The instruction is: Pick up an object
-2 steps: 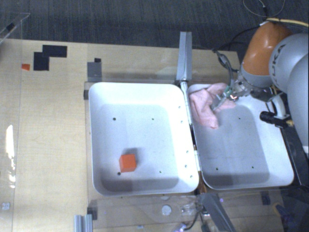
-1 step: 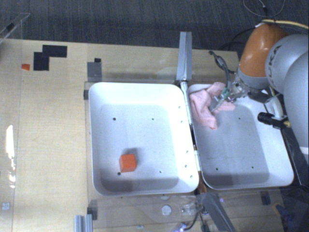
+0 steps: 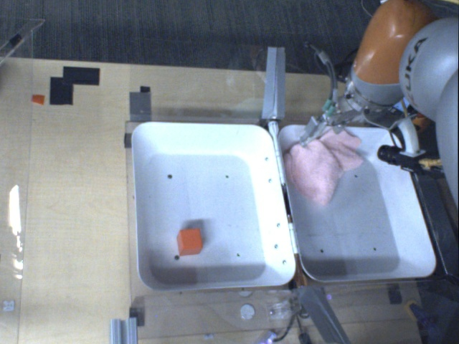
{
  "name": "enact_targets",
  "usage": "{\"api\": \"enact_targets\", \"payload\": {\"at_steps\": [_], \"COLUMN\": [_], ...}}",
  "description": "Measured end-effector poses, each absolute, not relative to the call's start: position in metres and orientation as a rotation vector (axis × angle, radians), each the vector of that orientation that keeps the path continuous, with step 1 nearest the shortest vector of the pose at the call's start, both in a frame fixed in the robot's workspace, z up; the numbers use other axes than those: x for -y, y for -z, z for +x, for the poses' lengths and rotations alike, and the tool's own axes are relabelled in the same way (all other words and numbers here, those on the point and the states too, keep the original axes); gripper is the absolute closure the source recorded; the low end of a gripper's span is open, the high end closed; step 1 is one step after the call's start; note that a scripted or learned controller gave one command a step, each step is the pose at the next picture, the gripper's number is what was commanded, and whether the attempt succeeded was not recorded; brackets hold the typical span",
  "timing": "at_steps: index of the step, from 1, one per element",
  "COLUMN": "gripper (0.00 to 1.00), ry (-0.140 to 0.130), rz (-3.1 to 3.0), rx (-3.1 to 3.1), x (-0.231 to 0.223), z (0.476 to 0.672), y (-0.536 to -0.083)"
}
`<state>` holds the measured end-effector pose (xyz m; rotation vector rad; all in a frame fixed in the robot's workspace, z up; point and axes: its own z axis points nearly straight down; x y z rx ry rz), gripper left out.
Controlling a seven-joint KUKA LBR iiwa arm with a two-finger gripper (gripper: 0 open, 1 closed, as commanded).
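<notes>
Two white bins sit side by side on the wooden bench, and each has one thing in it. Over in the left bin (image 3: pixel 154 156) there's a small orange cube (image 3: pixel 190 241), sitting on the floor of the bin toward the near left, well apart from everything else. The right bin (image 3: pixel 401 249) has a pink cloth (image 3: pixel 320 166) bunched up in its far left corner, right up against the divider rail between the bins.

The arm (image 3: pixel 401 49) comes in from the right (grey body, big orange band above the wrist) and is tipped down toward that far corner. Its gripper (image 3: pixel 314 133) sits right at the top edge of the cloth, and it looks like it's touching the fabric there. The cloth seems a bit peaked up at that spot, but honestly I can't tell if the hand is clamped on it or just resting against it, the tips are too small and blurry to read.

Some black tape shapes (image 3: pixel 72 83) and a little orange marker (image 3: pixel 38 99) sit on the bench at far left.
</notes>
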<state>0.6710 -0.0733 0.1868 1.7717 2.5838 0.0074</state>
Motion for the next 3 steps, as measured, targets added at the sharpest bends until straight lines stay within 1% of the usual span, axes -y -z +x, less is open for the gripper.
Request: {"api": "enact_targets", "payload": {"at_steps": [1,2,3], "gripper": [0.00,0.00,1.00], "ry": [-0.006,-0.009,-0.017], "rz": [2.016,1.902,1.894], "rx": [-2.402,-2.485,-2.481], "x": [0.123,0.158,0.157], "z": [0.671,0.639,0.643], "y": [-0.095,-0.090,-0.103]}}
